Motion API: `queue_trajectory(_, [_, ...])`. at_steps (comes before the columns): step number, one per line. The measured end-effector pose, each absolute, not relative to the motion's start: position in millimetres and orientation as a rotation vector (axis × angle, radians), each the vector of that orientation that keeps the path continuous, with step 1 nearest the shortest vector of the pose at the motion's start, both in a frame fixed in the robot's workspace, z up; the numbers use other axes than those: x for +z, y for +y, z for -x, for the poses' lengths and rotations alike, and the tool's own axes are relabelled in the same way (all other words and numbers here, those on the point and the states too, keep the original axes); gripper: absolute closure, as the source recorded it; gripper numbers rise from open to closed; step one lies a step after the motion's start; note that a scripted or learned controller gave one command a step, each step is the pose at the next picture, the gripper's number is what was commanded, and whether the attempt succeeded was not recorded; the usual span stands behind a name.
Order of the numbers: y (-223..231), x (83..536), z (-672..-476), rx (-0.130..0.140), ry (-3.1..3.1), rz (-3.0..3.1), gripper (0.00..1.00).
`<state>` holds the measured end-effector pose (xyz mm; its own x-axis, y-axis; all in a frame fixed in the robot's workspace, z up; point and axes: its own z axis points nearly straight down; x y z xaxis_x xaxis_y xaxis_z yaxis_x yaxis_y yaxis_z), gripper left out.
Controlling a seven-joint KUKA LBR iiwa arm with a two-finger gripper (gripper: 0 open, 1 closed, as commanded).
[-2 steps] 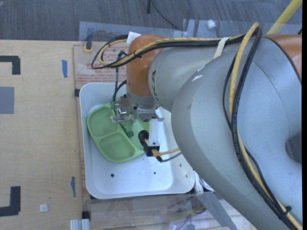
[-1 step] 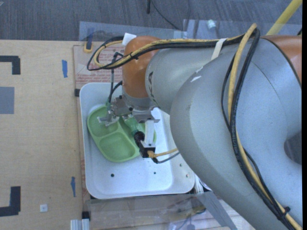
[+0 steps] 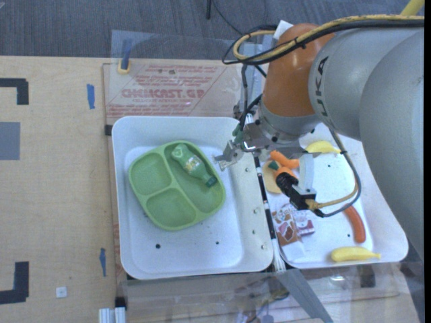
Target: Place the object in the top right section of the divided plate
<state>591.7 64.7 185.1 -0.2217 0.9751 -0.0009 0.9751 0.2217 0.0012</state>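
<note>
A small green bottle with a pale label lies on its side in the green divided plate, in the plate's upper right section. The plate rests in the left white bin. My gripper hangs just right of the plate, over the left bin's right side, a short way from the bottle and not touching it. Its fingers stand open with nothing between them. The orange band and grey arm rise behind it to the right.
The right bin holds a banana, a red sausage-like piece, an orange carrot, a yellow piece and a printed packet. The arm covers much of that bin. A cable loops beside the wrist.
</note>
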Motion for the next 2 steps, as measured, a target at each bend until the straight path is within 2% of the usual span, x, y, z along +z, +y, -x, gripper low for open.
queue_trajectory(1, [142, 159, -648.1, -0.001, 2.142, -2.297, 0.0])
queue_trajectory(2, [181, 162, -596.0, -0.007, 1.68, -2.657, 0.0])
